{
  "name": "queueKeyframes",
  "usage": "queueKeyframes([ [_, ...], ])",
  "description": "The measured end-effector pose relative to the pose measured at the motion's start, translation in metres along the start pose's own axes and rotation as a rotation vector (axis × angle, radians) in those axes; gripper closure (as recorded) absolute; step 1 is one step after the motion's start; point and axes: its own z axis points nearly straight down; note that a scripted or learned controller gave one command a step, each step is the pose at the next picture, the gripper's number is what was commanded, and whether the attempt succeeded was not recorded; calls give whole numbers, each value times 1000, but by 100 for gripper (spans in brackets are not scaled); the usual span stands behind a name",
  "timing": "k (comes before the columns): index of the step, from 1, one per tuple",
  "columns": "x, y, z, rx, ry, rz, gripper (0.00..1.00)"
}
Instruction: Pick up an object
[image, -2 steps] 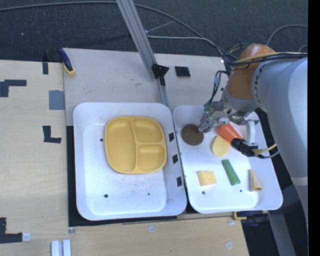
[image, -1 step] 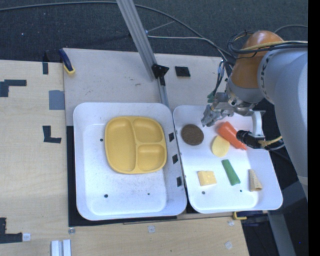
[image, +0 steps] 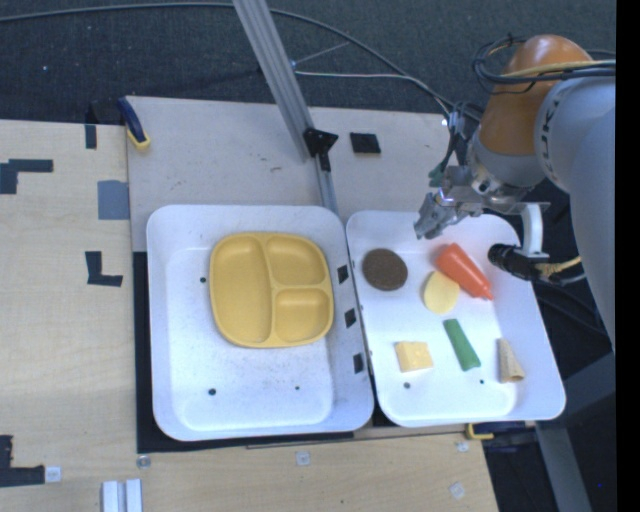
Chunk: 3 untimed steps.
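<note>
The bench carries two shallow white bins side by side. The left bin holds a yellow divided plate, lying flat a little toward twelve o'clock of that bin's middle. The right bin holds the loose pieces that the pick could go for, spread apart so each can be reached singly: a brown round disc at about ten o'clock of the bin, an orange carrot-like piece at about one o'clock, a pale yellow lump touching the carrot's lower left side, a green stick near the middle toward five o'clock, a yellow cheese-like cube at seven o'clock, and a tan cone-like piece at four o'clock by the rim.

The arm reaches in from three o'clock and bends down, so the end effector hangs over the twelve o'clock edge of the right bin, between the disc and the carrot piece and just above both in the picture. Its tip is small and dark against the white; how far apart it stands I cannot tell, and nothing can be made out in its hold. No object looks lifted: all lie on the bin floor. The carrot piece and the disc are the nearest candidates, judging by the tip's position.
</note>
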Motion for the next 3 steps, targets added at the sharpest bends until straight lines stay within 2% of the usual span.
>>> queueKeyframes([
  [1, 0, 1, -53, -2, 0, 0, 100],
  [2, 58, -16, -42, 6, 2, -5, 100],
  [3, 107, -24, -48, 5, 3, -5, 100],
])
